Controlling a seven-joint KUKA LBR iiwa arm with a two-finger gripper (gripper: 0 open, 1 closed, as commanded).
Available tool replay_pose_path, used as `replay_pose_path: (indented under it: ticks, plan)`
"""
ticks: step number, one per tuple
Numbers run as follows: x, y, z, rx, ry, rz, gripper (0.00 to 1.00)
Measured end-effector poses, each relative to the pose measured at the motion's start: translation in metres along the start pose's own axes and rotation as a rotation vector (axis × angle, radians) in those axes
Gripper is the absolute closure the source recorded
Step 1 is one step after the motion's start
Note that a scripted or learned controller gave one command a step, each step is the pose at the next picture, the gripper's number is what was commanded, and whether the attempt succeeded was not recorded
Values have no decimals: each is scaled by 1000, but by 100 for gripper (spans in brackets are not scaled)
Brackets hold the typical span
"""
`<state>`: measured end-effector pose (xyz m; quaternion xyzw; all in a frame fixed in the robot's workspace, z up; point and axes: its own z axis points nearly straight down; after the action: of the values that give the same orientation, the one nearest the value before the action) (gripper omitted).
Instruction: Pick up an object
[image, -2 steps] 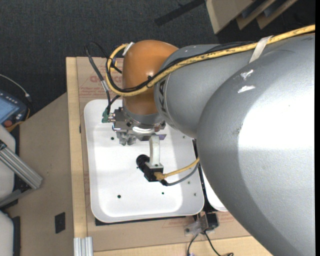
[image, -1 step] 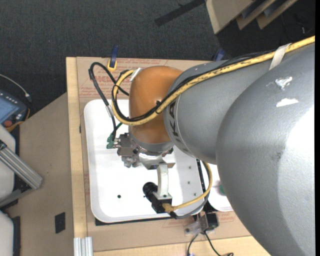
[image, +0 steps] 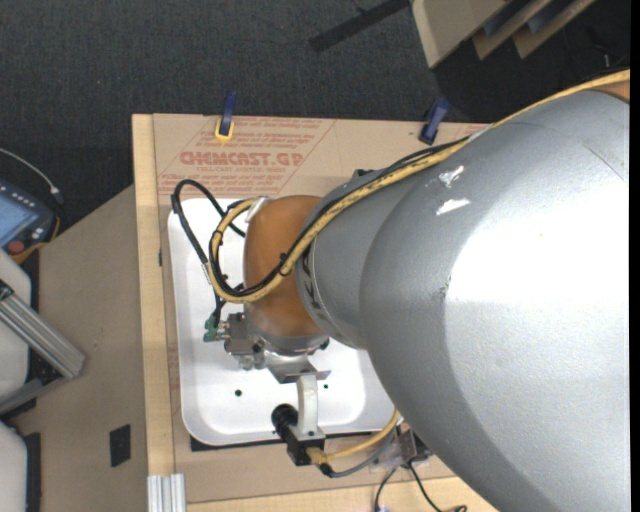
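White bin (image: 200, 400) lies directly beneath me. Beyond it is a brown printed cardboard sheet (image: 250, 150), pinned by a blue-and-yellow clamp (image: 226, 122) and a blue clamp (image: 433, 120). Dark carpet (image: 150, 50) lies further off.

Grey arm (image: 480, 300) reaches left; wrist (image: 272, 338) points down.

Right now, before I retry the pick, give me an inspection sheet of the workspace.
Surface: white bin on a brown board marked CHEMCAST.
Job's things: nothing seen; the arm covers much of the bin.
Clutter: two dark specks on the bin floor, too small to tell.
Grippers: gripper over the bin, below the orange band.
Cables: yellow cable and black cable loop left of the wrist.
Surroundings: blue clamps on the board's far edge, dark carpet, aluminium rail at left.
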<state>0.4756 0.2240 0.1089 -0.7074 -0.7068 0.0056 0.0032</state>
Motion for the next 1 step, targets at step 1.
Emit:
replay_pose_path:
  ticks: [1]
  plan:
    - [0, 76, -97, -27, 7, -1, 100]
